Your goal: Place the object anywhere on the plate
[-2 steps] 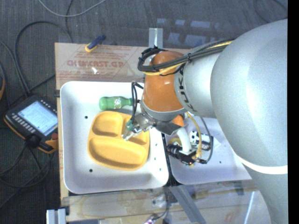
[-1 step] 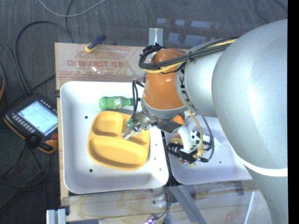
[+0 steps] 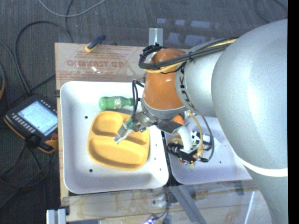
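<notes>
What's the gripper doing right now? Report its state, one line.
Gripper: over the yellow plate in the left bin; whether it is open, closed or holding anything cannot be told.

The plate [image 3: 119, 146] looks like smooth moulded yellow plastic with a soft sheen along its ridges. Just beyond it, the green bottle [image 3: 114, 102] is glossy plastic that catches a bright highlight. The left bin [image 3: 74, 139] and the right bin [image 3: 224, 169] are smooth white plastic, slightly shiny at the rims. The arm's [image 3: 243, 92] grey shell has a satin, painted look, and its orange band [image 3: 161, 85] is glossier. The board [image 3: 98, 64] at the far side seems matt printed cardboard, and the floor [image 3: 210, 8] a rough dark carpet.
</notes>
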`<state>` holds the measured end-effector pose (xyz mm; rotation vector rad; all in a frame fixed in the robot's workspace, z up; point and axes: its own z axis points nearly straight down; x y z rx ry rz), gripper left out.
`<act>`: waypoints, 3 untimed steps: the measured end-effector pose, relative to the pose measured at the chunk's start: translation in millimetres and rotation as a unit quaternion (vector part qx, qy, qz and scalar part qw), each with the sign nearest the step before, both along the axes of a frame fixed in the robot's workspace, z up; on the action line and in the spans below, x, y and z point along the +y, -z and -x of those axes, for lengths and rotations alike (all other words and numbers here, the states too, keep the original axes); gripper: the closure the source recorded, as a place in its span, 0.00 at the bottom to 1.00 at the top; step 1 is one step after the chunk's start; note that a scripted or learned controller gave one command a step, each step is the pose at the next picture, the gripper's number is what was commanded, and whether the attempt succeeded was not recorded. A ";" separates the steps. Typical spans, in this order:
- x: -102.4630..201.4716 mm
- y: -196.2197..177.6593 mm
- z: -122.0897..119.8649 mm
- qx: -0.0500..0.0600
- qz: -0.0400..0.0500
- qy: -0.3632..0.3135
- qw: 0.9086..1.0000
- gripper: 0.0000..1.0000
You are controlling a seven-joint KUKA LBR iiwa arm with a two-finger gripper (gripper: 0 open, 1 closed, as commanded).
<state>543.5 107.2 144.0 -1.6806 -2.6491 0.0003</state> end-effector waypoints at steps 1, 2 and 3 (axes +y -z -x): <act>-70.8 -40.1 -48.3 -0.002 0.002 -0.103 0.995 0.00; 20.9 -30.9 -27.0 -0.002 0.001 -0.089 0.996 0.00; 85.5 -39.6 -125.3 -0.002 0.002 -0.180 0.984 0.00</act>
